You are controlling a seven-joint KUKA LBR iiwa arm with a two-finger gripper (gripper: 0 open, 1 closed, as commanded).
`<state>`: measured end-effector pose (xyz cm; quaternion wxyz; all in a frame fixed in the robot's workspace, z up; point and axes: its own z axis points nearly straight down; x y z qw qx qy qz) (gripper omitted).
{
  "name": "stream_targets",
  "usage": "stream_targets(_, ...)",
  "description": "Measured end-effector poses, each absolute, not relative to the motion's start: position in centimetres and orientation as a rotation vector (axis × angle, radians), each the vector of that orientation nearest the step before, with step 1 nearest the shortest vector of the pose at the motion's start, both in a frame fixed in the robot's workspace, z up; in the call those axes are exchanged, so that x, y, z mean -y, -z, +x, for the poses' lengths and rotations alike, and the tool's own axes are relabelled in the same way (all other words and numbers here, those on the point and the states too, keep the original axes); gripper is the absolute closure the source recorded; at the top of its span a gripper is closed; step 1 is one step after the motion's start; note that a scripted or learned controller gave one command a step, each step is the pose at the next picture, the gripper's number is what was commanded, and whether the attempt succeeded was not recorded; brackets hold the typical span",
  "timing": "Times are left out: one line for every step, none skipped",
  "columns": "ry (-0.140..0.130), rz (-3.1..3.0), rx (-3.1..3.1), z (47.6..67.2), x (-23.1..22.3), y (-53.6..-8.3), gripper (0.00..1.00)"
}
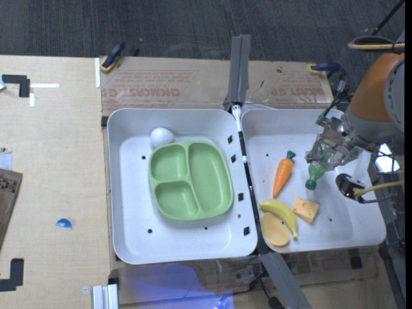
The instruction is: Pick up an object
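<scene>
Dark carpet lies behind the bench; cardboard backs the two white bins. Left bin [122, 192] holds a green divided plate [190, 179] and a small white ball [161, 136] at its far rim. Right bin [360, 230] holds the pickable lot: carrot [282, 174] mid-bin, banana [281, 213] toward the near left, touching a flat orange disc [277, 232], and a tan wedge [306, 209] just beside the banana.

My claw [327, 154] hangs over the right side of the right bin. A small green bottle [315, 173] sits directly below its fingers, tilted, cap end pointing near-left. Whether the fingers are clamped on its top or merely in front of it, I cannot tell; the metal and the bottle overlap there.

Handling guess: the bottle looks like a light, hard plastic toy, smooth and round, so prone to slipping or swivelling between two fingers. Best hold would be across the widest part of the body, not the narrow neck.

Hard to read: finger spacing, the bottle's upper end, and whether its low end rests on the bin floor. My arm's elbow is cut off at the right.
</scene>
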<state>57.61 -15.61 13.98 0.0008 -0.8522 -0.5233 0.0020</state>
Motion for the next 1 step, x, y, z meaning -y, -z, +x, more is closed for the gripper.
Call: stream_targets(-0.005,-2.596,1.769,63.71,12.38,-22.58,1.00)
